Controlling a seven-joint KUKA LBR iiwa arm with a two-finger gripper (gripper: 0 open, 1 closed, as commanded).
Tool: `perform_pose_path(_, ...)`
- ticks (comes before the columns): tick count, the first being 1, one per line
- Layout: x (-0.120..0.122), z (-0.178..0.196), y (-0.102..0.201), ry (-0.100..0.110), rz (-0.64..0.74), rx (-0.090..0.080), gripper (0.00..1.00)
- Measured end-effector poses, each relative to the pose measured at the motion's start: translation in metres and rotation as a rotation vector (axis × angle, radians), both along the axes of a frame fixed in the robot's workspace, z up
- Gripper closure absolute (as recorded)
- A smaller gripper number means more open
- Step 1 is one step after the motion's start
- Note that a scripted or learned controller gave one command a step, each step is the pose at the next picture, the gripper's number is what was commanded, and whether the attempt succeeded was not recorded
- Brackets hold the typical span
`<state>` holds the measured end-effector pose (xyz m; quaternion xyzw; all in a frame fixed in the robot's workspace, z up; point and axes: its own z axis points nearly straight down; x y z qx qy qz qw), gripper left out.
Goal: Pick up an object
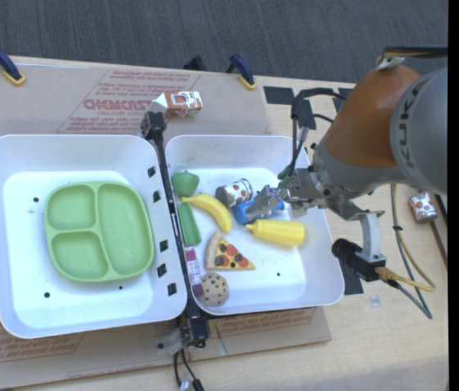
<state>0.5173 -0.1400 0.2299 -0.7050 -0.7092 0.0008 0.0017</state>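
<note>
The right bin [315, 277] holds several toys. Among them are a banana [212, 209], a yellow mustard bottle [279, 232], a pizza slice [230, 257], a cookie [213, 288], a small can [236, 191], green vegetables [187, 204] and a small blue object [247, 212]. My gripper [267, 202] is low in this bin, right at the blue object's right side, between the can and the mustard bottle. The gripper's metal tip overlaps the blue object, so part of that object is hidden.
The left bin [10, 292] holds a green divided plate [99, 230]. A small carton [182, 102] lies on the cardboard behind the bins. Another small can [423, 208] sits on the bench at the right, near cables. The arm's body covers the right bin's far right corner.
</note>
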Motion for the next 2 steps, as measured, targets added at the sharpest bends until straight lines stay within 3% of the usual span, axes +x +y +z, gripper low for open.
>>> perform_pose_path(1,-0.018,-0.124,-0.072,0.004,0.000,0.000,0.00)
perform_pose_path(2,-0.016,-0.113,-0.071,0.003,0.006,-0.001,1.00)
